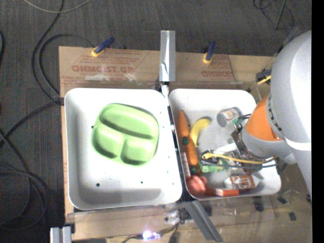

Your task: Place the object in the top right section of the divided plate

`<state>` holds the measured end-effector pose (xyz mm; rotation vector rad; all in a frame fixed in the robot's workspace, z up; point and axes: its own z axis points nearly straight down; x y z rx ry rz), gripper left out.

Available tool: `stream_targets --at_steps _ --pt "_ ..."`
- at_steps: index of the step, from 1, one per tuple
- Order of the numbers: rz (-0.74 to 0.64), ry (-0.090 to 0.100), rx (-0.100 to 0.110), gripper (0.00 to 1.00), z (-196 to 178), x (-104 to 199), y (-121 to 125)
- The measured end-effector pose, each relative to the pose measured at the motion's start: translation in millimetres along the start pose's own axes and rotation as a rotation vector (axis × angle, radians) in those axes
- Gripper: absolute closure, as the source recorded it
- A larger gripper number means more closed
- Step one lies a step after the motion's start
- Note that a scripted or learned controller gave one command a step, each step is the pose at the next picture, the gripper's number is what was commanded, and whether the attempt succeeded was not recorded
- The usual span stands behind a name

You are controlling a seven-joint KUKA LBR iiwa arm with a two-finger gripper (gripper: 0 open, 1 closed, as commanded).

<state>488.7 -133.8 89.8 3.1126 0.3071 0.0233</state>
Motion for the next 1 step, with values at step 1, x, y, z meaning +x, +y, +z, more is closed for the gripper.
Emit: stream_targets --at_steps 1 --pt "-0.139 -0.001 0.01 1.0 0.8 -8.5 62.0"
